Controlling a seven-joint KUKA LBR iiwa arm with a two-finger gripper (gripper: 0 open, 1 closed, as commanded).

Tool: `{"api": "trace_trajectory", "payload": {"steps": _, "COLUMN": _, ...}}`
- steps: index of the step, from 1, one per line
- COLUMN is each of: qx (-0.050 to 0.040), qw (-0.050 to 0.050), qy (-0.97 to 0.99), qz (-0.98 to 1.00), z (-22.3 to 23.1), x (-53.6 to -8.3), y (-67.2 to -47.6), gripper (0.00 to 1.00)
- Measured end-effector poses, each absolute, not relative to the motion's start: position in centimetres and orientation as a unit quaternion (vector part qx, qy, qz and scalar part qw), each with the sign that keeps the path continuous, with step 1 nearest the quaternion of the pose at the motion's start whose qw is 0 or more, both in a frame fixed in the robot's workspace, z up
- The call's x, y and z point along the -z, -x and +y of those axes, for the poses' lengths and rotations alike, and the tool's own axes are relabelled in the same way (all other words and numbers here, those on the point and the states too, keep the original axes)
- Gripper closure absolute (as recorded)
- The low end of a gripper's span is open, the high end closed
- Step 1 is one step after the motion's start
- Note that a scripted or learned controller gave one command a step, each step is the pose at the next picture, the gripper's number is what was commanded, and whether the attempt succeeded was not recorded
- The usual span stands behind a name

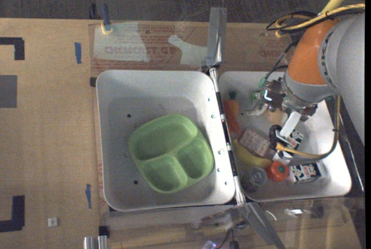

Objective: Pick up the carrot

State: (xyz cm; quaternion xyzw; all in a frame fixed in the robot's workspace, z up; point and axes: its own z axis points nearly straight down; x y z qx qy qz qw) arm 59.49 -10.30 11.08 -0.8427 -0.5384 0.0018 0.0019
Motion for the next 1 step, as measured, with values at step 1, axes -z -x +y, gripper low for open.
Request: {"api": "trace_trajectory", "payload": {"steps": 1, "qx": 0.0006, "qw": -0.001, "qy": 0.785, "qz": -0.619, "z": -16.43, "x": -8.57, "y": -61.11, "gripper": 0.00}}
